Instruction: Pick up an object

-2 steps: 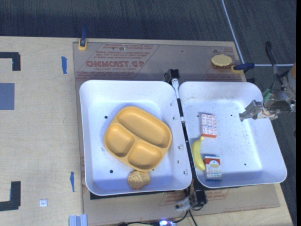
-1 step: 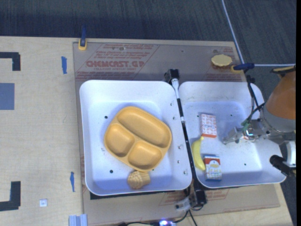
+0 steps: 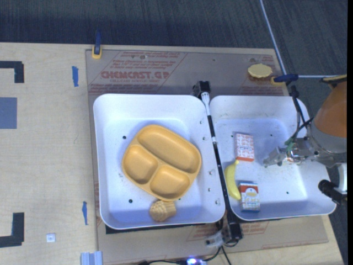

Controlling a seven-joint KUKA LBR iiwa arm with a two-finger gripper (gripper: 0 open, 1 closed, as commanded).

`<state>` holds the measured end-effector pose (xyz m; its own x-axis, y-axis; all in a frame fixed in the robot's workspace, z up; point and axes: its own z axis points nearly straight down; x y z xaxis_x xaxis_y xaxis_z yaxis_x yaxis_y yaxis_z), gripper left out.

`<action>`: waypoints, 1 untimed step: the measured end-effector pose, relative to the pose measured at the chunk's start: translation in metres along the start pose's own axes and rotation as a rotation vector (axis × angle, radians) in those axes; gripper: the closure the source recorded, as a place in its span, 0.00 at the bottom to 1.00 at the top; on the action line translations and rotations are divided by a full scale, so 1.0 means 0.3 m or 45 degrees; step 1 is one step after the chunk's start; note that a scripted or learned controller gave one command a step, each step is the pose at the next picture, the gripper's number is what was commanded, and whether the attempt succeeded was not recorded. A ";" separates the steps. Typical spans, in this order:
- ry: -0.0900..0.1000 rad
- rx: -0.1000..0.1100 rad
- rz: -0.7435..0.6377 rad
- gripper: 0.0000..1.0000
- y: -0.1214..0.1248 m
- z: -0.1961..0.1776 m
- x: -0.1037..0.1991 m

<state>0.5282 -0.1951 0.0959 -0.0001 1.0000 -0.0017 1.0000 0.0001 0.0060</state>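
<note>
My gripper (image 3: 274,159) hangs low over the right bin (image 3: 309,200), near its right-hand middle, with bare bin floor under it. Left of it lies a red and white box (image 3: 244,146). A yellow banana (image 3: 232,181) rests along the bin's left wall. A small red and white carton (image 3: 250,196) stands near the front edge. None of these touches the gripper. In the left bin (image 3: 110,115) sits a yellow divided plate (image 3: 160,160), and a tan round object (image 3: 162,210) lies just in front of it.
A black divider clamp (image 3: 203,88) sits at the back between the bins. A tan disc (image 3: 260,70) lies on the cardboard behind the right bin. Cables run from the arm (image 3: 331,117) toward the gripper.
</note>
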 end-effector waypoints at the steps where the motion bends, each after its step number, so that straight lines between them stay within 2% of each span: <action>1: 0.003 0.004 -0.002 1.00 -0.004 -0.220 0.335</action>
<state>0.5266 -0.0945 0.1616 -0.0021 1.0000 0.0004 1.0000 0.0021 0.0027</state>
